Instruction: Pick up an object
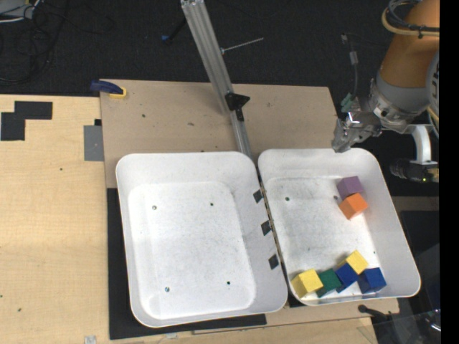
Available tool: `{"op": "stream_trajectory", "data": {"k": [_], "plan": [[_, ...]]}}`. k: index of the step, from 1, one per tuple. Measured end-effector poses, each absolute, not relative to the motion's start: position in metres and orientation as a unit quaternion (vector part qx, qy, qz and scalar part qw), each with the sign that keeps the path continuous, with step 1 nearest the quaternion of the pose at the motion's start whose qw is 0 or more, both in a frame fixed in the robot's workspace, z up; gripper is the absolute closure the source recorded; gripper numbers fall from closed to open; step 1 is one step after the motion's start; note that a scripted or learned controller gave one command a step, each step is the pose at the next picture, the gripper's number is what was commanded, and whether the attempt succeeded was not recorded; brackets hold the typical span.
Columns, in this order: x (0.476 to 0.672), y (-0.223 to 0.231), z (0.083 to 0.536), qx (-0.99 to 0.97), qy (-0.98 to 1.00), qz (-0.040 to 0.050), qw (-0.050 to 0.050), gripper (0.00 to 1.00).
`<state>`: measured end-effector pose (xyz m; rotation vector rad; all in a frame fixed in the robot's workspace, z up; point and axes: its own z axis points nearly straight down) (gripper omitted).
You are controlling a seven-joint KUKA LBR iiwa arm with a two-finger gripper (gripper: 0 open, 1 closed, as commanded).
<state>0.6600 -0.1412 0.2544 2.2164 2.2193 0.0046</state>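
Gripper (347,136): over far rim of right bin (401,253), nothing seen held, jaw state unclear; purple block (350,185), orange block (353,206) unpicked; grasp pending

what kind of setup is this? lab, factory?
Most likely a robotics lab bench for grasping trials: an arm reaches over two white bins, small colored blocks lie in the right one, and an aluminium strut and loose cables sit behind.

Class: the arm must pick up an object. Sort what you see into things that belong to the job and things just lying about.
Job: two-finger gripper; purple block; orange block; two yellow blocks, green block, two blue blocks; right white bin.

Lying about: left white bin; slanted metal rail; blue-and-yellow clamp.
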Motion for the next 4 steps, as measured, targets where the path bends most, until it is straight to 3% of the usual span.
{"op": "stream_trajectory", "data": {"k": [1, 3, 4], "plan": [[0.643, -0.094, 0.240, 0.706, 0.708, -0.0007, -0.002, 1.00], [0.612, 0.013, 0.230, 0.706, 0.708, -0.0014, -0.003, 1.00], [0.587, 0.055, 0.227, 0.706, 0.708, -0.0017, -0.003, 1.00]]}}
